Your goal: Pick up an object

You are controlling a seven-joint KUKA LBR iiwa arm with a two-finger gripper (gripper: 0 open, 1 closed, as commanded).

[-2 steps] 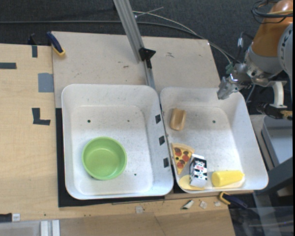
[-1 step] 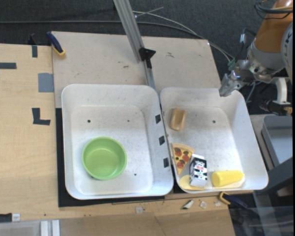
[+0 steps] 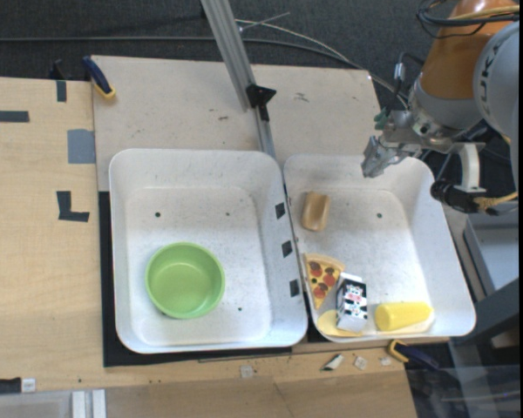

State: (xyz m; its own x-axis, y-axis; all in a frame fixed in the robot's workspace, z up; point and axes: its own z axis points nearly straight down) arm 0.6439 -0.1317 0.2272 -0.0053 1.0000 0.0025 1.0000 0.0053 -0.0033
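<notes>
Clutter along the near edge of the right bin (image 3: 442,239) is the main hazard. A yellow block (image 3: 404,315), a small black-and-white carton (image 3: 352,303) and a toy pizza slice (image 3: 322,276) lie close together there. The carton touches or overlaps the slice and rests on a pale flat piece (image 3: 329,323). A descent into that group could close on two things at once, or nudge one aside and come up with nothing. The yellow block also sits near the bin's near wall, so a grasp there risks striking the rim.

In the left bin (image 3: 122,233), the green bowl (image 3: 185,279) stands alone, well apart from everything else. Its smooth, rounded rim would likely slip out of a pinch unless the wall were taken squarely between inside and outside.

Farther back in the right bin, a brown bread-like piece (image 3: 315,210) lies by itself near the wall between the bins. It looks like the cleanest target, though a grasp aimed slightly toward that wall could hit it.

Farthest back, the end effector (image 3: 379,159) hangs above the far right corner of the right bin, well apart from every object and holding nothing that can be seen. It is too small and blurred to tell whether it is spread or pressed together. If it is closed, a straight descent would merely push an object down. Beyond it, cables trail near the wrist over the bench (image 3: 174,103) and could snag on a long reach.
</notes>
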